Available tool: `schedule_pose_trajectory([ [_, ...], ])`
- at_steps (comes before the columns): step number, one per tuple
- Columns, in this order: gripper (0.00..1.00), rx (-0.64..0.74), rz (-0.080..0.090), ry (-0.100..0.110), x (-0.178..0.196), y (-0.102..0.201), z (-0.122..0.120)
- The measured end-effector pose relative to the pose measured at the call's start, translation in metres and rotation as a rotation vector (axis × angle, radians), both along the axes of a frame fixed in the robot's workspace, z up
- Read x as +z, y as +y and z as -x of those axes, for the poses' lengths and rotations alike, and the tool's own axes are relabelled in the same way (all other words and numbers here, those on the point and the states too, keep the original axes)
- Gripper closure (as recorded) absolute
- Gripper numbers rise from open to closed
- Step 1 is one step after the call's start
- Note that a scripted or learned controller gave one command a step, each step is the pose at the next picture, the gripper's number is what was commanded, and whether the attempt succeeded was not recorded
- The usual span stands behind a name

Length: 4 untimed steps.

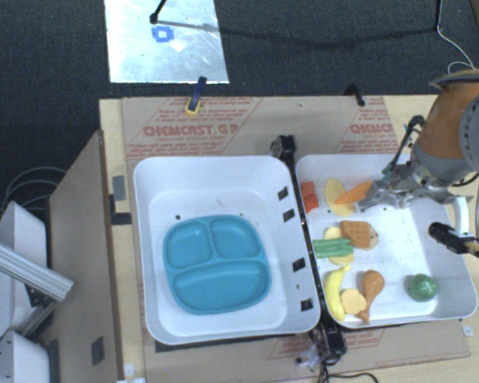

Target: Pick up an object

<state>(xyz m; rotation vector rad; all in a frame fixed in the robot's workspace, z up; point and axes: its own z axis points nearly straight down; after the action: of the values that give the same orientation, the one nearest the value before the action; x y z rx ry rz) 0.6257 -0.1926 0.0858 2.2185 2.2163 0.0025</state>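
While the grey arm is reaching in from the right, its gripper [377,195] is hanging low over the back of the right bin [449,300], right next to the orange carrot [353,194]. The metal fingers [366,201] are pointing toward the carrot's fat end and look like they are touching it or almost touching it. I cannot tell how wide they are standing, and I cannot see the carrot sitting between them, so I would not say it is being held.

The carrot is lying flat near the back wall of the right bin, leaning on a pale yellow fruit piece [334,192]. Its long side is running left to right with a small tilt. The thin tip is pointing left and a bit toward the front, and the fat end is pointing right, toward the arm.

To do this step well, I think the fingers should be closing across the carrot's short side, near its middle, not along its length. They should be going down straight, so the carrot is not getting pushed into the yellow piece or the red block [309,197] beside it. A slow lift would show if the grab is working.

Other toy food, like the waffle cone [359,234], the banana [334,294] and the green ball [421,287], is lying nearer the front. The blue tray [218,262] is sitting in the left bin [163,183].
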Motion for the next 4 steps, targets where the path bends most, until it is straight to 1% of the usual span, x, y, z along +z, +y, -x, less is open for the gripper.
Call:
schedule_pose_trajectory([
  [1, 0.00, 0.012, -0.011, 0.035, -0.005, -0.011, -0.039],
  [2, 0.00, 0.007, -0.005, 0.007, -0.001, 0.043, 0.005],
  [3, 0.00, 0.003, -0.007, 0.027, -0.005, -0.003, -0.039],
  [4, 0.00, 0.004, 0.003, -0.011, 0.112, -0.015, -0.046],
])
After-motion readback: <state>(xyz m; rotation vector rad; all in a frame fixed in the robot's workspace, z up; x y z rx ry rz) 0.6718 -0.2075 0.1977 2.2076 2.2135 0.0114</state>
